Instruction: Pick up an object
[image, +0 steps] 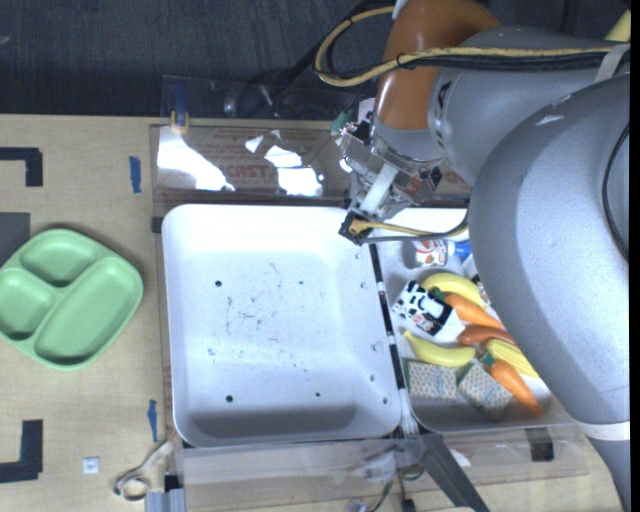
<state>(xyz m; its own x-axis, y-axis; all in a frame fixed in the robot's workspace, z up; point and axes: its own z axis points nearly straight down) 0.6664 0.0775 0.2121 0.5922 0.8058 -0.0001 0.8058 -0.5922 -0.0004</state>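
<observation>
While the grey arm with its orange band (420, 60) reaches in from three o'clock, its two-finger gripper (358, 226) hangs over the top of the divider between the two shallow white plastic bins, at about twelve o'clock of the bench. Whether the gripper is released or clenched cannot be told; nothing is visibly held in it.

The pickable things lie in the right-hand white bin (435, 215), toward four o'clock of the gripper and well apart from it: two yellow bananas (452, 287), two orange carrots (472, 312), a black-and-white patterned toy (424, 307) and a speckled green-and-tan sponge block (432, 380), all crowded and touching one another. The left-hand white bin (180, 240) lies at eight o'clock of the gripper.

My judgement of the risks: descending from here would likely strike the bin rims rather than an object. In the pile, the curved bananas and tapered carrots could slip out of a pinch, or a neighbour could be nudged, spoiling the grasp. The arm's bulk hides part of that bin, so more objects may lie unseen. A green sectioned plastic plate (66, 297) sits at nine o'clock, uninvolved.
</observation>
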